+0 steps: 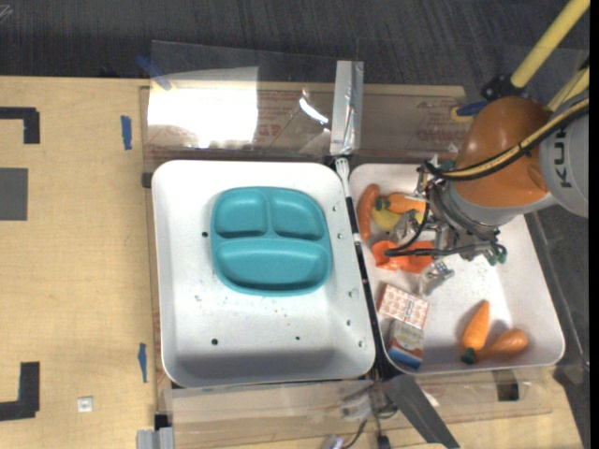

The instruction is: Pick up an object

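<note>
The right-hand shallow white bin (547,297) holds a jumble of toy food. Toward its upper left corner lies a cluster of orange, red and yellow plastic pieces (391,223), among them a long orange-red shape along the bin's left wall and a red piece lower down. The grey arm with its orange band (505,152) comes in from the upper right of the frame, and its two-finger gripper (440,251) sits low over this cluster, just to the right of it. Cables and metal parts crowd the tip, so whether the jaws are wide, narrow or closed on anything cannot be told; the red piece seems to lie right at them, though contact is unclear.

Lower in the same bin rest a small patterned white-and-red box (404,311), an orange plastic carrot (475,325) and a brownish rounded piece (508,342) beside it. The left white bin (187,325) carries a teal divided plate (271,239) at its centre.
</note>
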`<state>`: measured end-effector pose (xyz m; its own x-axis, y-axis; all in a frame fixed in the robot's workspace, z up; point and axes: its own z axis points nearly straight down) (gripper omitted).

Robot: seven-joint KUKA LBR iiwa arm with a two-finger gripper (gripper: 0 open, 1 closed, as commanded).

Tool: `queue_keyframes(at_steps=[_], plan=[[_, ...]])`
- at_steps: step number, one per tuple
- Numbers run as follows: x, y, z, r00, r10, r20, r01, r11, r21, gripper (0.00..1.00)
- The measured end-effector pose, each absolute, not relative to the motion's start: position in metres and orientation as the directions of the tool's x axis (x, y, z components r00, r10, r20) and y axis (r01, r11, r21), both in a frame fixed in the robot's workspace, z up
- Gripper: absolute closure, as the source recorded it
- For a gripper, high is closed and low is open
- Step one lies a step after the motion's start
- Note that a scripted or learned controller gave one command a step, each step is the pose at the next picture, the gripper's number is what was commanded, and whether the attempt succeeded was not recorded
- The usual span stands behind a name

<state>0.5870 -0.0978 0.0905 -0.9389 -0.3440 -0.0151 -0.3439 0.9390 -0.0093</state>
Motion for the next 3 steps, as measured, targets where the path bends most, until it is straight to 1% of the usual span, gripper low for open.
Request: queue_keyframes(at_steps=[1,2,3], plan=[[0.5893,-0.0959,0.0904,-0.942,-0.336,-0.013,-0.336,0.942,-0.008,0.00],[0.5853,-0.0978,0.0905,-0.939,-0.344,-0.015,-0.344,0.939,-0.008,0.00],[0.5806,-0.0931,0.0906,-0.963,-0.270,-0.016,-0.270,0.963,-0.006,0.00]])
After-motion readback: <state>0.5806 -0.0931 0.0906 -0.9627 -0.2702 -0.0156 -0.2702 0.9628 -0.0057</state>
